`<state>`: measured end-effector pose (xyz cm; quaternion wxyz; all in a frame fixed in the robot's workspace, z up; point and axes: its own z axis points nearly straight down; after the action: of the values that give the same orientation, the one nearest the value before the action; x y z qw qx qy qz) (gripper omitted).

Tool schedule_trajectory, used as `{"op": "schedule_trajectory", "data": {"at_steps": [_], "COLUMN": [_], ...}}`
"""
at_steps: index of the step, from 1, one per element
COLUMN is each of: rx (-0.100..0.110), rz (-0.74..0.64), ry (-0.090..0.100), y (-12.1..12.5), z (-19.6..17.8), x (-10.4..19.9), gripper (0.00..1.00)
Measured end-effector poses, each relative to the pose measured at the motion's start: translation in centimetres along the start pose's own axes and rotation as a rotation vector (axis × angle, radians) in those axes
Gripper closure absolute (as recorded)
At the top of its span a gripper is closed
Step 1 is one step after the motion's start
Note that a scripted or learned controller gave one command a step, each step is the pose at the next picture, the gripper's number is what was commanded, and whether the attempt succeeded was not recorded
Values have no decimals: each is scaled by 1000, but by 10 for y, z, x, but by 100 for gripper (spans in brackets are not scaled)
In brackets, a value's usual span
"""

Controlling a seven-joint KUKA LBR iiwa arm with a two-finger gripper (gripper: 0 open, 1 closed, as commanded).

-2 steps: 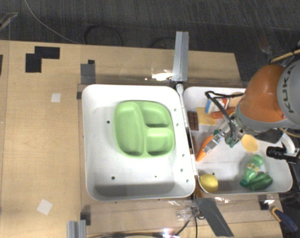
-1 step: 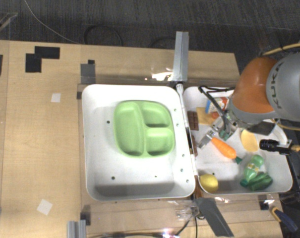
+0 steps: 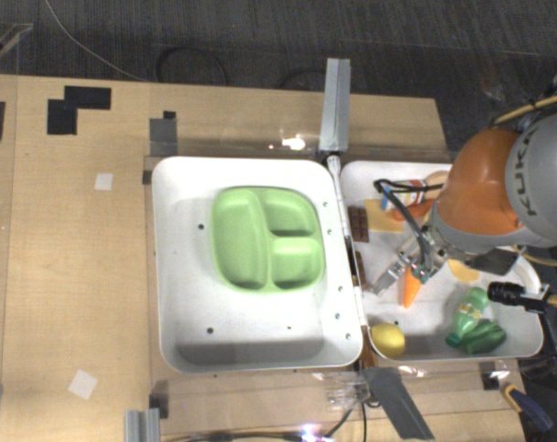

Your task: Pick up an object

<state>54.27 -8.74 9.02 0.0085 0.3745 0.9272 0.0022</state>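
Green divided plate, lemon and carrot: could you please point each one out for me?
Green divided plate (image 3: 264, 238), camera view, central divider.
Lemon (image 3: 388, 339), camera view, middle of its yellow body.
Carrot (image 3: 411, 288), camera view, middle of its orange body.

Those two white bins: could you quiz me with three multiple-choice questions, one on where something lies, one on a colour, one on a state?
1. Where does the divided plate lie?
A. In the left bin
B. In the right bin
C. On the wooden bench

2. What colour is the round fruit at the right bin's near left corner?
A. Red
B. Yellow
C. Blue

3. How does the plate sit?
A. Standing on edge
B. Stacked on another plate
C. Flat, compartments up

Answers:
1. A, the plate lies in the middle of the left bin.
2. B, the fruit looks lemon yellow.
3. C, its three compartments face the camera.
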Motion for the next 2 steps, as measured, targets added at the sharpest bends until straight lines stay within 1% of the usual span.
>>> {"op": "schedule_trajectory", "data": {"at_steps": [1,2], "rx": [-3,-5], "rz": [77,211], "ry": [-3,-5], "y": [-14,-32], "z": [-1,-2], "x": [18,35], "gripper": [0,0]}}
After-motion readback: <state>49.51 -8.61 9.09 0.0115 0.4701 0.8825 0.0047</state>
